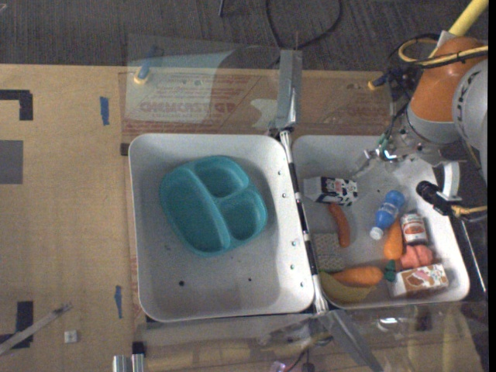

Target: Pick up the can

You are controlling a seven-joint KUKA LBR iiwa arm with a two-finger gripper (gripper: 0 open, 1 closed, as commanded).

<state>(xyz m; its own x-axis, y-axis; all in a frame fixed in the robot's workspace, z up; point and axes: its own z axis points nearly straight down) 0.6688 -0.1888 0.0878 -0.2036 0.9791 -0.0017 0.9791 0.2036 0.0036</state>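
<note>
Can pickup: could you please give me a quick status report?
Claw over right bin's far side, nothing visibly held. Can upright near right wall. Blue bottle and carrot crowd it.

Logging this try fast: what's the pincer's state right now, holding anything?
Pincer: cannot be told from the camera view. It is over the right bin's far edge, apart from the can, with nothing seen in it.

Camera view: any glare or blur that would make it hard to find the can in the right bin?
Camera view: soft throughout, so the label on the can is unreadable; a bright glint sits near the gripper at the right bin's top; clear sheeting below both bins smears the bottom edge; the can itself is glare-free, and the bottle casts only a faint shadow.
</note>
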